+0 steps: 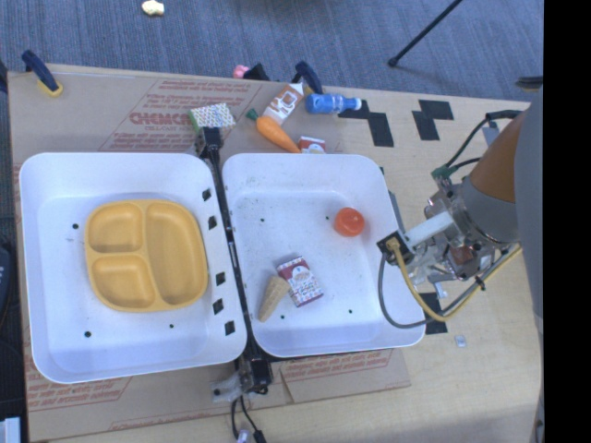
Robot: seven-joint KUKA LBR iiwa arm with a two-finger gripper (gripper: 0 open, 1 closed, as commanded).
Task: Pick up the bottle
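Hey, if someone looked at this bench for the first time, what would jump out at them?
Probably the yellow divided plate, lying alone in the left bin. Next, the right bin with its small orange ball, ice cream cone and red-and-white carton. Behind the bins, on the cardboard, sit a blue bottle and a carrot, while the arm's pincer hangs off the right bin's right edge.

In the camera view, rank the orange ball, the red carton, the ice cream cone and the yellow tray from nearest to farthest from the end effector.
1. orange ball, right bin, nearest the end effector beyond the bin's right rim.
2. red carton, right bin's middle.
3. ice cream cone, just left of the carton.
4. yellow tray, left bin.
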